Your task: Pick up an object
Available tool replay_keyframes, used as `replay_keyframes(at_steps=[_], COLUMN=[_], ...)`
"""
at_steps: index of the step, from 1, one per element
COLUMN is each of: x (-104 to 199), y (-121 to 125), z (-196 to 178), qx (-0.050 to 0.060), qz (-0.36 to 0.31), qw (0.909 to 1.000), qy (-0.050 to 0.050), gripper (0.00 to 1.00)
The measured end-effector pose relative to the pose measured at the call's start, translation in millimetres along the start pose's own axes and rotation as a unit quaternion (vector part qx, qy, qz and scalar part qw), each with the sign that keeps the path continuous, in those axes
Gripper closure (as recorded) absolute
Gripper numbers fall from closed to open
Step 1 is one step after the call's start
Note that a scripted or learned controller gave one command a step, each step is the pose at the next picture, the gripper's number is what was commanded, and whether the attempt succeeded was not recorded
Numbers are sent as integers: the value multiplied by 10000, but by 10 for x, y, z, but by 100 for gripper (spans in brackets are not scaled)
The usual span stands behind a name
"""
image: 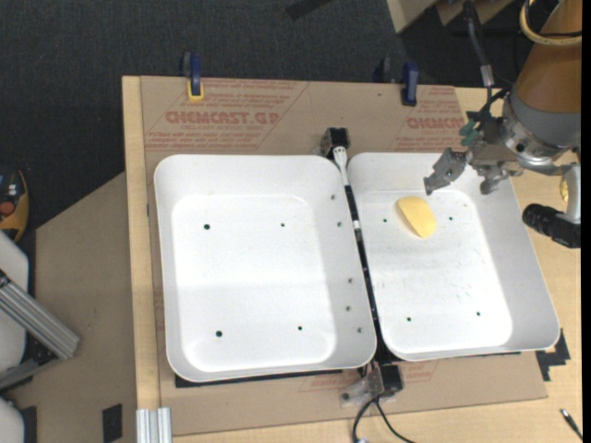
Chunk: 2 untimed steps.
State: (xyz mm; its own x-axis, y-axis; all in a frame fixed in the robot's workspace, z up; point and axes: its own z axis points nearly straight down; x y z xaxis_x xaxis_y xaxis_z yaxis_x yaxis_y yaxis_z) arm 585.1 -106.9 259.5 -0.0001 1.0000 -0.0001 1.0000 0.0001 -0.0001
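Observation:
A pale yellow, rounded object point(417, 217) lies flat in the far part of the right bin point(517, 284). My gripper point(465, 177) hangs above that bin's far edge, a little behind and to the right of the yellow object and apart from it. Its two fingers point(442, 173) are spread wide, so it is open, and nothing sits between them. The grey arm with its orange band point(552, 72) comes in from the upper right.
The left bin point(185, 201) sits beside the right one, with a black cable and clip point(338, 144) running along the seam between them. Both rest on a brown board point(231, 109) held by blue clamps point(193, 68) at the back.

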Motion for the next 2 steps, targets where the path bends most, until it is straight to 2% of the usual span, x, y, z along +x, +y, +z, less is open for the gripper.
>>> replay_keyframes(at_steps=[1,2], x=[9,105], y=[-79,410], z=[1688,1738], qx=[84,-30], qz=[4,-8], qw=[10000,10000], qy=[17,-13], gripper=[0,0])
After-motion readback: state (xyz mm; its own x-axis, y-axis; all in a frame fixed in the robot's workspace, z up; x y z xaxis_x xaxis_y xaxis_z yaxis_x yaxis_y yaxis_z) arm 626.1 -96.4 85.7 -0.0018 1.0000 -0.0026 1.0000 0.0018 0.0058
